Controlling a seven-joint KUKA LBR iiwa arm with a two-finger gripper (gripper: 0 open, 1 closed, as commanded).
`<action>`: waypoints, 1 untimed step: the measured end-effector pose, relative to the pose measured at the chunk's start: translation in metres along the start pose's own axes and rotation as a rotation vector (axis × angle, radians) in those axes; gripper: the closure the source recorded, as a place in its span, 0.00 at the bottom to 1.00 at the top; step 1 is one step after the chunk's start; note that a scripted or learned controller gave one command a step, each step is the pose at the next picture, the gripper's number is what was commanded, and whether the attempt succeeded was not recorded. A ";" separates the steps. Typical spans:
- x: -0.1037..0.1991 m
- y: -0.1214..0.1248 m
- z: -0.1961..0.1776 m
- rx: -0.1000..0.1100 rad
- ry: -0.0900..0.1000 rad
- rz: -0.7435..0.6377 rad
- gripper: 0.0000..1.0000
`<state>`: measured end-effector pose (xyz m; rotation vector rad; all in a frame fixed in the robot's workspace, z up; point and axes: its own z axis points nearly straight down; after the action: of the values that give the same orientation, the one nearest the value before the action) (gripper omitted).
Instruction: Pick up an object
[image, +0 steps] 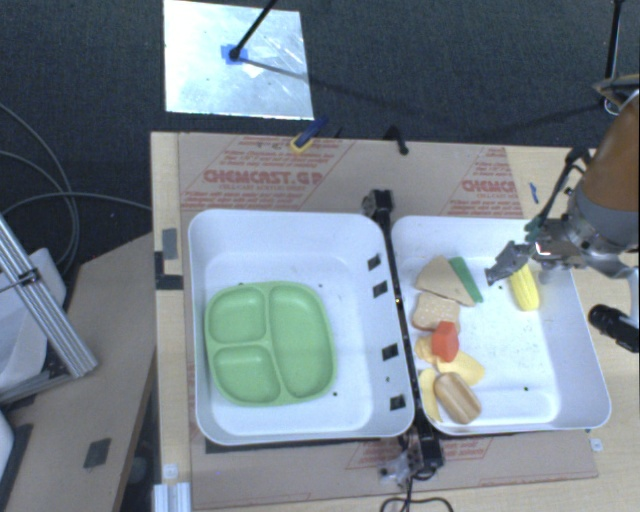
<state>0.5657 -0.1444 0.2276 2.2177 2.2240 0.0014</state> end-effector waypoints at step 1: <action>0.038 -0.048 0.089 0.011 0.004 0.001 0.00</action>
<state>0.5180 -0.1068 0.1385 2.2261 2.2308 -0.0058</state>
